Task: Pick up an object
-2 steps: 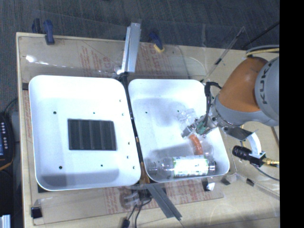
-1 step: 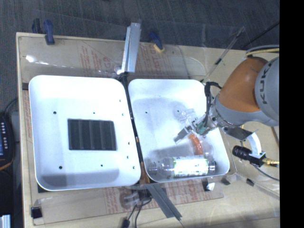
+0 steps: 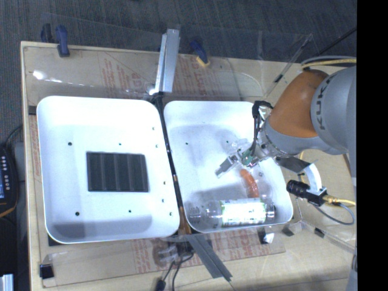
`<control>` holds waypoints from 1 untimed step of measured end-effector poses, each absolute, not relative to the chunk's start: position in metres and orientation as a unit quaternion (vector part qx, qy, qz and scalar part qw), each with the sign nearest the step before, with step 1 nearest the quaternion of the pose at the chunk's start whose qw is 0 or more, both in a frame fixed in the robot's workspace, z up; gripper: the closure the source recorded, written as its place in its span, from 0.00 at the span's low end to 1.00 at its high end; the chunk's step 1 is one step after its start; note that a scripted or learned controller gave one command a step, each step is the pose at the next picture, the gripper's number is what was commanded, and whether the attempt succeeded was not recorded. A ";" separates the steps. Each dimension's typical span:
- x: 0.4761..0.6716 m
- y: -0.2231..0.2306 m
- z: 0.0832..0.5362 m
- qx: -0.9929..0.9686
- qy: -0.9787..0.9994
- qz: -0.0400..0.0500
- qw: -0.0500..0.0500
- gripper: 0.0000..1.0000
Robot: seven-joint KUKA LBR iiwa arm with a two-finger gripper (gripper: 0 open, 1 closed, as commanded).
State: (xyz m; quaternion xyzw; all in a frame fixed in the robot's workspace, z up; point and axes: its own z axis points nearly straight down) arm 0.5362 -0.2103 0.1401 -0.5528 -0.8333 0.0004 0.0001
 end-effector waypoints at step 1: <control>0.527 -0.141 0.143 -0.603 -0.798 0.001 0.002 0.00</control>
